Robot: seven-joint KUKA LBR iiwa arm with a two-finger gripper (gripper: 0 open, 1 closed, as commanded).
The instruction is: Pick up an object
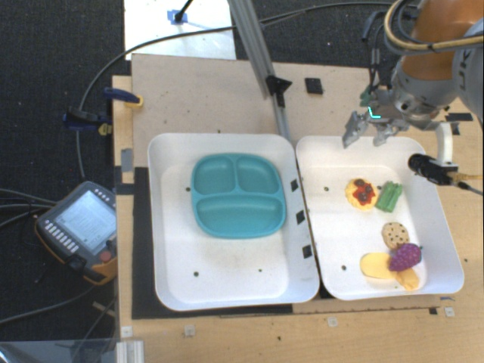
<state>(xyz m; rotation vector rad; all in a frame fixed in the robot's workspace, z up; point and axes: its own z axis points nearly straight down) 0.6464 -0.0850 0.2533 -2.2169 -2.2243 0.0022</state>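
Note:
My gripper (368,133) hangs above the far edge of the right bin (325,203), its two fingers spread open with nothing between them. Below it in that bin lie a small round pizza toy (361,193), a green piece (390,196), a brown cookie (394,234), a purple bunch of grapes (405,256) and a yellow piece (376,265). All of them sit nearer the camera than the gripper and apart from it.
The left bin (174,271) holds a teal divided plate (238,195). A metal pole (257,48) slants across the back of the bench. A teach pendant (79,229) lies off the bench at the left.

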